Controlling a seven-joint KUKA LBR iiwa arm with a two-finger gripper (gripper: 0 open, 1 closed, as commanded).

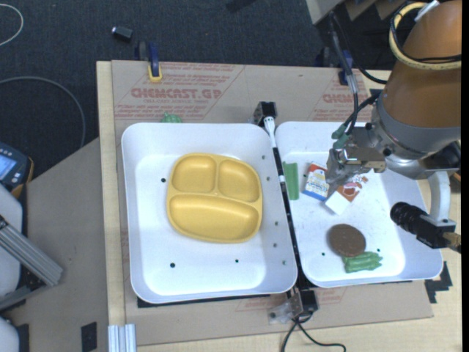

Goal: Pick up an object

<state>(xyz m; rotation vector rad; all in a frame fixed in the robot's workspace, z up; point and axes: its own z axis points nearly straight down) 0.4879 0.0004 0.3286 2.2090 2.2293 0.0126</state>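
My gripper (341,176) hangs low over the upper middle of the right bin (410,270), below the arm's orange band. Directly under and beside it lie a small blue, white and red packet (316,182) and a white and red piece (344,195), partly hidden by the gripper. A green block (292,180) lies along the bin's left wall. Toward the front sit a brown round disc (345,239) and a green leafy toy (363,262) touching its lower edge. No object is seen lifted off the bin floor.
The left bin (146,218) holds a yellow divided plate (215,196) at its middle. A black divider runs between the two bins. A black fixture (418,224) sticks out over the right bin's right edge.
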